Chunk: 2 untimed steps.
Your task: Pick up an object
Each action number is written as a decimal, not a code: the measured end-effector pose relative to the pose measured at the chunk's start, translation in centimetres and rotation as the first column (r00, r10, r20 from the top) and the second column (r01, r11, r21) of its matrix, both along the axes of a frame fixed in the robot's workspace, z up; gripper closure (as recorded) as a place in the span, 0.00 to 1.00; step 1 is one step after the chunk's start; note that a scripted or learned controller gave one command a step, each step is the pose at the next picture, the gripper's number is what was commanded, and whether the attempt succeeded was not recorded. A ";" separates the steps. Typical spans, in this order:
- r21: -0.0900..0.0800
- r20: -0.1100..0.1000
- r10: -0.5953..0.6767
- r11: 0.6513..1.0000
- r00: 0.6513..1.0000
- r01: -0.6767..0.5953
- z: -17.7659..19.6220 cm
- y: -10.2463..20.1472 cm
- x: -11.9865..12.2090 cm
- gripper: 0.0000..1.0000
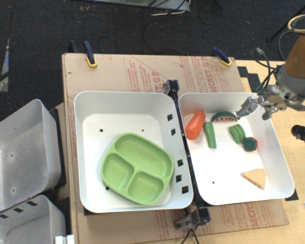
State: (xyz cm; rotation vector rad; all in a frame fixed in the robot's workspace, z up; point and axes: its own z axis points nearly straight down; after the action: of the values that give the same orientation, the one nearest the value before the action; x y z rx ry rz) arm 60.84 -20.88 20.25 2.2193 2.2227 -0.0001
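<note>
Nothing is picked yet: nearest lies the wedge (pixel 254 178), then the broccoli (pixel 249 144), pepper (pixel 237 133), bean (pixel 210 134), carrot (pixel 194 124) and melon slice (pixel 223 117), all resting in the right bin (pixel 282 156). Farthest, the gripper (pixel 256 107) hangs over that bin's far right rim, fingers spread and empty. The whole descent and grasp remain.

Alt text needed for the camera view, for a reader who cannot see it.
The grey arm's tool hangs over the right white bin's far edge, above toy food: an orange carrot, watermelon slice, green pods and a tan wedge. The left white bin holds a green divided plate.
</note>
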 end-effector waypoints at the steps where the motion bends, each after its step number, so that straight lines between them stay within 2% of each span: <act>1: 0.001 -0.004 -0.002 1.000 1.000 0.002 -6.1 -0.5 0.4 0.00; 2: 0.001 -0.004 -0.001 1.000 1.000 0.001 -11.4 -0.4 0.3 0.00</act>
State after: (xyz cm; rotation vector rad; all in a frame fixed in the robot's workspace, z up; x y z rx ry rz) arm 61.15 -21.27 8.90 2.2237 2.2240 -0.0034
